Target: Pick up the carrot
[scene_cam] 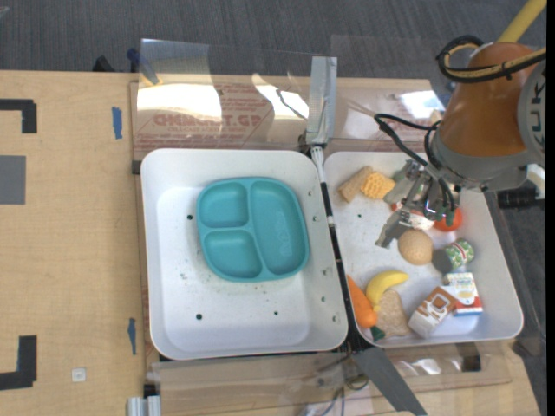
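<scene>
A: Two bins are sitting side by side on the table (69, 232), and the claw (408, 215) is hanging over the right bin (507, 306). Which step is it working on?

B: It looks to be only approaching. The claw is hovering near the round bun (415, 248), with a red thing (447, 221) just to its right and the waffle piece (375, 184) up and to its left. Nothing is lying between its fingers, so it is carrying nothing.

A: Is the claw spread or closed?

B: I cannot tell; the wires and the wrist are crowding that part.

A: And the carrot (361, 300)?

B: It is lying well below the claw and to its left, against the bin's left wall, with the banana (384, 284) just beside it and a slice of bread (394, 313) touching its lower end.

A: So what is the next move calling for?

B: I am judging that the claw needs to travel down and left, line up across the carrot's narrow width, and drop without snagging the wall or the banana. The left bin (165, 302) is holding a teal plate (253, 228), well left of the claw.
</scene>
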Controlling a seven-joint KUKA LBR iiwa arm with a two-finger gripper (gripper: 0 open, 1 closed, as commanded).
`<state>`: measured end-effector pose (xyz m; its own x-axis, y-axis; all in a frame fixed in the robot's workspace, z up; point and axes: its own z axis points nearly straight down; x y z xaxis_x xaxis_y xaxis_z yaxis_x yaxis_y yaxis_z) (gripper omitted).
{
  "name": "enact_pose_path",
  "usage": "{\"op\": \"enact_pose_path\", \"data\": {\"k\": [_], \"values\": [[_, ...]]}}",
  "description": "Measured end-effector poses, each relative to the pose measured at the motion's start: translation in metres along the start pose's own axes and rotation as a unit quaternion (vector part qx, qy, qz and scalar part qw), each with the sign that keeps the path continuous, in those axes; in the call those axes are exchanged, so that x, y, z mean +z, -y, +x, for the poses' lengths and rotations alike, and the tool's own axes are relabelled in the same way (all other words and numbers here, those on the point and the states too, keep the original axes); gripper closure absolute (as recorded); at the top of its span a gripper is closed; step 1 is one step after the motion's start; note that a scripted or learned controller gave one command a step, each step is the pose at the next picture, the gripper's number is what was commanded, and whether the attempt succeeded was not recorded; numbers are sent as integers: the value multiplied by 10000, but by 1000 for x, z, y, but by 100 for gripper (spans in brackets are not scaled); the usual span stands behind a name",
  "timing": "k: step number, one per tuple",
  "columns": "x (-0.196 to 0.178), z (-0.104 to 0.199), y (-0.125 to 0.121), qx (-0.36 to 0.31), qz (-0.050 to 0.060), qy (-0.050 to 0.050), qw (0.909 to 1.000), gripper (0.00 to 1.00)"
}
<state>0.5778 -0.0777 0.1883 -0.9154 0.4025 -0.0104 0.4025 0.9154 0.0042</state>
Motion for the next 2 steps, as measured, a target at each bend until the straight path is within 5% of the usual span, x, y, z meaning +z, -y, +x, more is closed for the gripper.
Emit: {"op": "enact_pose_path", "data": {"k": [1, 2], "values": [[4, -67, -39, 393, 14, -24, 9992, 0], [66, -74, -15, 887, 35, -66, 9960, 0]]}}
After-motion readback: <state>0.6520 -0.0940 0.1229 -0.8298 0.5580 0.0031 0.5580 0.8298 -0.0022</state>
